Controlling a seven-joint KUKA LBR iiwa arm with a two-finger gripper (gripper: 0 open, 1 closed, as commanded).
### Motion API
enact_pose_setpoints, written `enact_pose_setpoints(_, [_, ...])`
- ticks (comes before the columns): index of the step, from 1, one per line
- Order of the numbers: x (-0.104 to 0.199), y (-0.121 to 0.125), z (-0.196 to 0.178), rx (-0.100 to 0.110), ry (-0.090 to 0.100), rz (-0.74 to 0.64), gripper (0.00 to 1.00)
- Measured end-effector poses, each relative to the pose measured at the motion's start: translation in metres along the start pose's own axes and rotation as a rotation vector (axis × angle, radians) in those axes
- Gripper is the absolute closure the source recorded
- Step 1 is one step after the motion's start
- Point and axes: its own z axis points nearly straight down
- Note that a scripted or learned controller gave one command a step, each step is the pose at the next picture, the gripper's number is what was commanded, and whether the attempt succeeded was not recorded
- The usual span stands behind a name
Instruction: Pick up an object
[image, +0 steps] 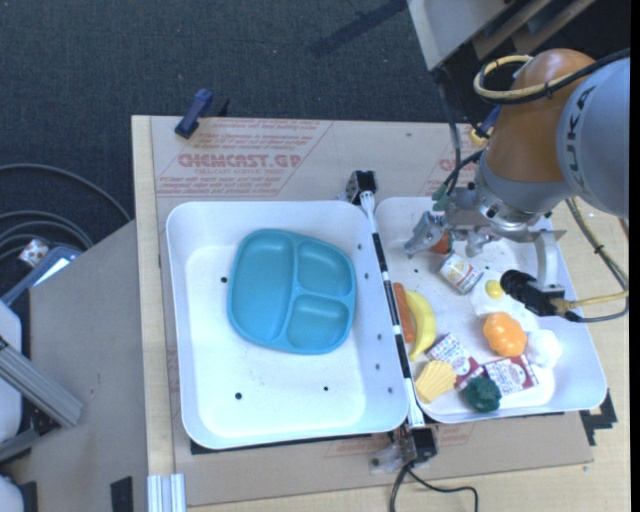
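My gripper (447, 238) hangs over the back part of the right bin (580, 395), its fingers spread apart and nothing between them. Just below and to its right lies a small white carton with a red label (461, 273). Further toward the front of this bin lie a yellow banana (423, 322), an orange carrot-like stick (402, 310), an orange fruit (503, 334), a yellow wedge (434, 380), a green piece (483, 394) and red-and-white packets (510, 375). A fried-egg shape (493, 290) sits right of the carton.
The left bin (200, 390) holds a blue divided plate (293, 291). A black clip (361, 184) sits at the back of the divider between the bins. A blue clip (193, 113) lies on the cardboard behind the left bin.
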Motion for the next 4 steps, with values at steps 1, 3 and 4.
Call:
enact_pose_setpoints(1, [-0.062, 0.064, 0.033, -0.002, -0.002, 0.001, 0.00])
enact_pose_setpoints(3, [-0.033, 0.064, 0.090, 0.002, -0.001, -0.001, 1.00])
enact_pose_setpoints(4, [-0.001, -0.015, 0.000, -0.001, 0.000, 0.000, 1.00])
